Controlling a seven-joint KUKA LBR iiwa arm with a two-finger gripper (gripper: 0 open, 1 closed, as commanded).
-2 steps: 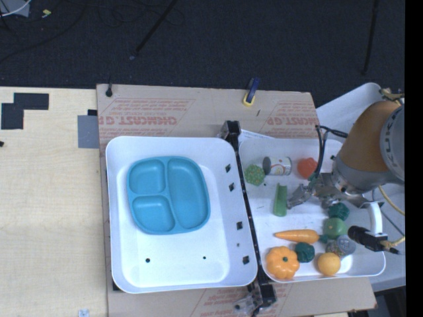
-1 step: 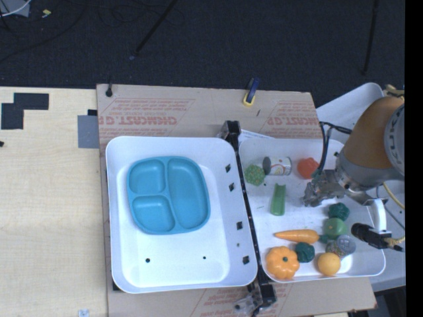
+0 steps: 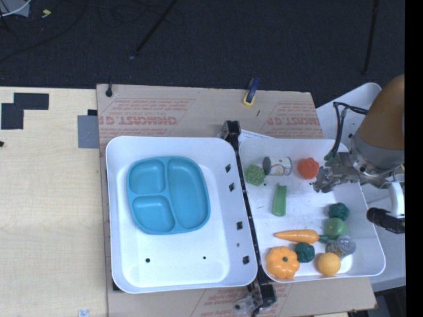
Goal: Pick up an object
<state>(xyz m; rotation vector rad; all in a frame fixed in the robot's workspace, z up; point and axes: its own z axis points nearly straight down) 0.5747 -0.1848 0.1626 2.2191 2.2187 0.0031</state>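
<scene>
Ideally the gripper [image 3: 322,181], whose finger state I cannot tell, drops squarely over the red tomato [image 3: 307,168] before closing

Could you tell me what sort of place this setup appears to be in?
Most likely a robotics lab bench for grasping trials. Two white bins sit on cardboard, one holding a blue plate, the other toy food such as a carrot. The arm reaches in, and cables trail across the dark floor.

A robotics lab: cardboard-lined bench [image 3: 198,114], white bins [image 3: 119,197] (loose cables [image 3: 158,18] behind).
</scene>
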